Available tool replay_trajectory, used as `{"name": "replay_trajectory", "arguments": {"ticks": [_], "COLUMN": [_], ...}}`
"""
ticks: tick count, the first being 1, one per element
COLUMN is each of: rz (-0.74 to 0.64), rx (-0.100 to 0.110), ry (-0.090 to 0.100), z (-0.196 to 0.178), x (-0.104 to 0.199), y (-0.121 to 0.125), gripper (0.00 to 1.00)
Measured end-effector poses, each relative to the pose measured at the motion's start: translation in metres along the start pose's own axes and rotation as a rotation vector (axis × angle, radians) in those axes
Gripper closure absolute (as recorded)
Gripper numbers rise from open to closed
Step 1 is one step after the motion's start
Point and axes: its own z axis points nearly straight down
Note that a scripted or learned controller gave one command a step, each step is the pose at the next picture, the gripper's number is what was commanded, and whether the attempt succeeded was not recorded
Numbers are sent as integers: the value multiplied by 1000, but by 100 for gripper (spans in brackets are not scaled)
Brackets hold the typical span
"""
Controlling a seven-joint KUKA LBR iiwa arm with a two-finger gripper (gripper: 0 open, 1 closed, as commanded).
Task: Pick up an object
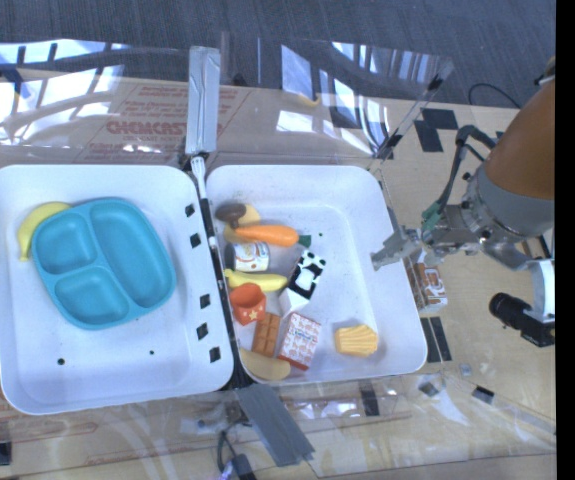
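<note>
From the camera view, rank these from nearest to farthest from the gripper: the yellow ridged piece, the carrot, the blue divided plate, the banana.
Gripper sits over the right bin's right rim.
1. Yellow ridged piece, lower right of the right bin.
2. Carrot, upper left of the right bin.
3. Blue divided plate, middle of the left bin.
4. Banana, at the plate's far left edge.

Dark grey carpet [117,3], wooden bench [497,408]

right bin [367,208]: right half bare; toys [267,288] crowd left side. plate [102,261] fills left bin [7,368].
</note>
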Motion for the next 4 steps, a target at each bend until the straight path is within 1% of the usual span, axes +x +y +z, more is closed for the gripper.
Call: {"name": "replay_trajectory", "arguments": {"ticks": [1, 2, 3, 4], "rz": [288, -315, -52, 419], "rx": [4, -1, -2, -1], "ry": [2, 1, -1, 1], "z": [70, 90, 110, 122], "x": [2, 18, 8, -1], "y": [-1, 11, 33, 37], "gripper": [0, 0, 0, 0]}}
